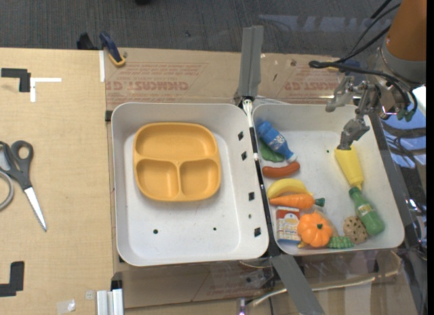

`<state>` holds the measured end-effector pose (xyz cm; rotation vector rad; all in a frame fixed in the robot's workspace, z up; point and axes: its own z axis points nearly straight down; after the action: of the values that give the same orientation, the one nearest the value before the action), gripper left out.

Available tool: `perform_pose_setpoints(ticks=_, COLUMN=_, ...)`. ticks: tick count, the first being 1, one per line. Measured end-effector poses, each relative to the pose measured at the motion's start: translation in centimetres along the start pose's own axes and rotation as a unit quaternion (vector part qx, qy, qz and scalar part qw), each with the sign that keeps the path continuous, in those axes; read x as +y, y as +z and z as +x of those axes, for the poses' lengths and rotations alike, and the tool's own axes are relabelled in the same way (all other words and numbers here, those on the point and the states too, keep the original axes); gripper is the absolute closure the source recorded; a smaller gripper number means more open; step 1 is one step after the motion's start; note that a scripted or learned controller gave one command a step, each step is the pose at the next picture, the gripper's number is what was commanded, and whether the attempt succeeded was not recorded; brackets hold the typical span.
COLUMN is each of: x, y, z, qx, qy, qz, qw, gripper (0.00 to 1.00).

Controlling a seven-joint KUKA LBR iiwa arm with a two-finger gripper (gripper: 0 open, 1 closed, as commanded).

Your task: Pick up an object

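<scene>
- A plate (178, 160) with three parts is set in the left bin (122, 192).
- Toy foods are kept in the right bin (319, 114).
- A bottle (349, 164) is placed right of the banana (288, 187).
- Scissors (24, 178) are laid on the bench, left of the bins.

Orange-yellow divided plate (178, 160) in white left bin (129, 239), blue bottle (274, 139), red sausage (281, 169), yellow banana (289, 187), orange carrot (293, 201), orange pumpkin (315, 230), yellow bottle (350, 166), green bottle (367, 211), speckled tan cookie (354, 228), grey-handled scissors (26, 181)

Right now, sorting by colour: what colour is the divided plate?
Orange-yellow plate, seen in the camera view.
</scene>
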<state>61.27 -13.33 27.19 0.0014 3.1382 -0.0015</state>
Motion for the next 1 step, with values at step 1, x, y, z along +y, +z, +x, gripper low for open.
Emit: perform_pose_setpoints(ticks=1, x=-2.08, y=15.68, z=3.06, qx=0.000, qy=-0.081, qz=0.000, qw=0.9967, gripper=0.00)
